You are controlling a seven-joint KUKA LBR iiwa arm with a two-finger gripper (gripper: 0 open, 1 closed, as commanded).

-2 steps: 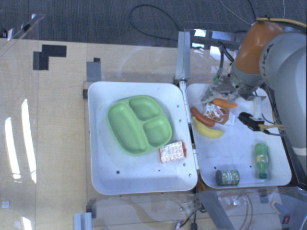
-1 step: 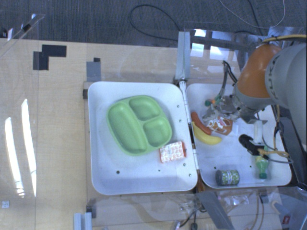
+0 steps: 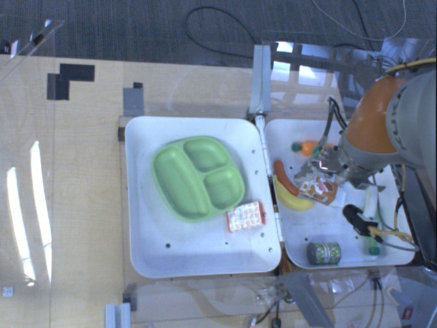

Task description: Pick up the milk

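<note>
A small red and white carton (image 3: pixel 244 216), which looks like the milk, lies on its side in the left bin (image 3: pixel 140 183), by the front right corner of the green divided plate (image 3: pixel 198 178). My gripper (image 3: pixel 318 174) hangs over the right bin (image 3: pixel 293 251), far from that carton. It sits low above a red, orange and white packet (image 3: pixel 321 192). I cannot see whether the packet is between its fingers.
In the right bin a yellow banana (image 3: pixel 295 200) and a red sausage-shaped piece (image 3: pixel 283 175) lie left of the gripper. An orange carrot-like piece (image 3: pixel 306 146) is at the back. A green can (image 3: pixel 323 253) rests on its side near the front.
</note>
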